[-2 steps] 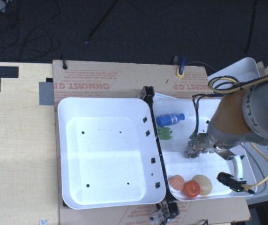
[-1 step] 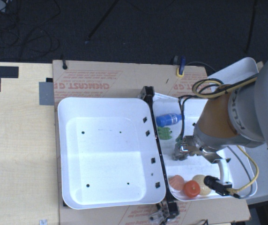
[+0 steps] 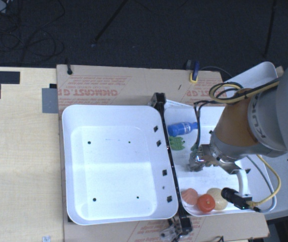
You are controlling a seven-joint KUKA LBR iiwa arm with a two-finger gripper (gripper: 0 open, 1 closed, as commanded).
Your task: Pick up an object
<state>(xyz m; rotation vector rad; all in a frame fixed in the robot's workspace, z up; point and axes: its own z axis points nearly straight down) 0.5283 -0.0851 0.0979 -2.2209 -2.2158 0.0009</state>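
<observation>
My gripper [image 3: 196,163] hangs low in the right bin [image 3: 204,117], near its middle, below the orange-banded wrist. A blue bottle [image 3: 181,129] lies at the bin's left wall, and a small green object [image 3: 176,143] sits just below it, left of the gripper. Along the front wall rest a pale pink round object [image 3: 189,195], a red-orange ball [image 3: 206,202] and a cream-coloured round object [image 3: 216,197]. The arm hides the right part of this bin. I see nothing between the fingers.
The left bin [image 3: 115,163] stands beside the right one, with a black divider rail [image 3: 166,158] between them. Both sit on a cardboard sheet [image 3: 114,84] on the bench. A blue and yellow clip [image 3: 194,70] stands at the cardboard's back edge.
</observation>
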